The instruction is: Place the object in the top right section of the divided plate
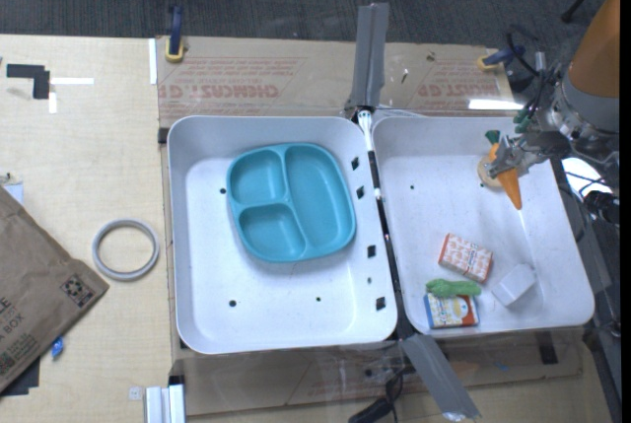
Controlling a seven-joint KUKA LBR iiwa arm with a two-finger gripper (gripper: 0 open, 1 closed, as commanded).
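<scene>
The teal divided plate lies in the left bin. Well to the plate's right, over the right bin, the gripper pinches an orange carrot-shaped toy, its long axis pointing down from the fingers. The toy is tapered and bright orange; the next move likely runs leftward to the plate's top right section.

Evenly and brightly lit from overhead, with mild glare on the white bins, soft short shadows beside the plate, slight softness throughout, dimmer dark floor beyond the bins.
</scene>
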